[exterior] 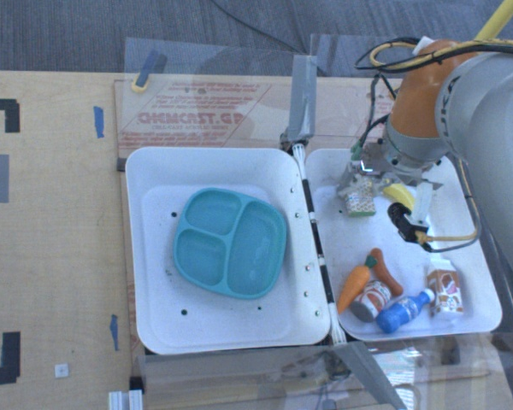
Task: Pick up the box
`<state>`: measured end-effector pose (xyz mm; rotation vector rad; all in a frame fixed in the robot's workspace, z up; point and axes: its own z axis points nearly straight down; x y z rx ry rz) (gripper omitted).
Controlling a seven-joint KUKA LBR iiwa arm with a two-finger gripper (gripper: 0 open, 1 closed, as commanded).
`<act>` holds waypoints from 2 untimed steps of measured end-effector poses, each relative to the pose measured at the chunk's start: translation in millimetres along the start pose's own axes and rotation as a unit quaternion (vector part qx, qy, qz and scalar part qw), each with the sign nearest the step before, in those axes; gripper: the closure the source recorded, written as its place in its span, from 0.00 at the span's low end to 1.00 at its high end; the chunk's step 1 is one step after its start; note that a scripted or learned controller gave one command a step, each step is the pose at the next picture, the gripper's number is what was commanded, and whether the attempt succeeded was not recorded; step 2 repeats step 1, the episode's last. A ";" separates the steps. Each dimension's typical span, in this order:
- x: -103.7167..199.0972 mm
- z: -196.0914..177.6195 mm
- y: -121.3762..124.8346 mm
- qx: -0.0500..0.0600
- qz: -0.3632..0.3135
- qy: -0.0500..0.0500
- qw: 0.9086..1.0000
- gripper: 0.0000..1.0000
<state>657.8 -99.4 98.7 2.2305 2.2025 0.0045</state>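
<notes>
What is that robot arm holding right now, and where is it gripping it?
It cannot be told. The gripper sits right above a small patterned box in the right bin, but the arm hides any contact.

Teal plate (231, 243), white bins (150, 178), orange carrot (354, 285), blue bottle (403, 313).

plate (231, 243) in left bin (150, 178); box (358, 201) in right bin (487, 314)

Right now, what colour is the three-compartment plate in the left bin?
Teal, plain and unpatterned: the three-compartment plastic plate shows best in the camera view.
</notes>
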 end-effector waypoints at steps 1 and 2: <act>76.1 -124.5 8.8 0.002 -0.033 0.001 0.999 1.00; 76.1 -124.5 8.8 0.002 -0.033 0.001 0.999 1.00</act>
